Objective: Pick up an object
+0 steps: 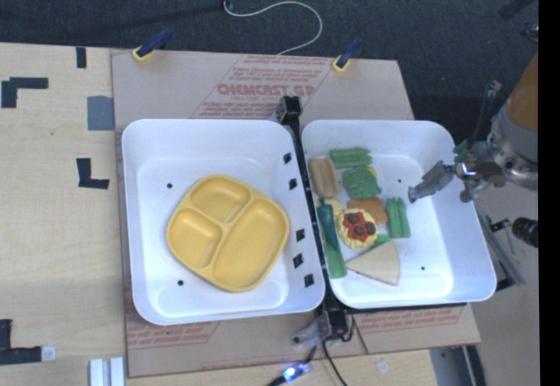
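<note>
The right white bin point(446, 275) holds a pile of toy food on its left half: a tan bun point(322, 176), two green leafy pieces point(354, 156), an orange piece point(367, 205), a small round pizza point(357, 226), a green pickle point(398, 218), a long green stick point(332, 242) and a tan wedge point(379, 263). My gripper point(448, 185) hangs over the bin's right side, near its right wall and to the right of the pile. Its fingers are spread open, and nothing sits between them.
In the left white bin point(144, 148) lies a yellow divided plate point(227, 232). Both bins rest on a cardboard sheet point(254, 87) clamped at the back. A white cable point(271, 8) loops over the dark floor behind.
</note>
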